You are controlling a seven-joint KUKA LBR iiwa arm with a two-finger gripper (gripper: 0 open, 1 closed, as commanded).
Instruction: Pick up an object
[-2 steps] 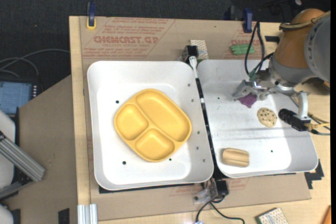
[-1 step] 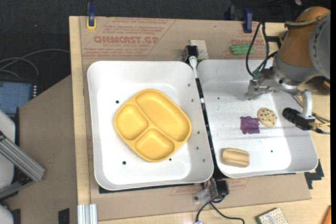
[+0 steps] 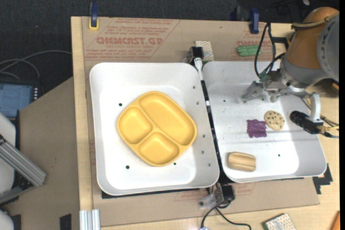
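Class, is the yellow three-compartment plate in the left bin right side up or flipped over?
Right side up: the yellow three-compartment plate shows its three hollow sections facing upward, lying flat in the left white bin.

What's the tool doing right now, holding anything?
Tool: open, holding nothing, over the right bin, apart from the cookie.

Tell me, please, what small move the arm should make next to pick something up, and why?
Probably shift the hand toward the near edge of the right bin until it is over the purple piece, then descend. The hand hovers above bare bin floor near the far side, while the purple piece, cookie and bread roll all lie nearer the camera, apart from it.
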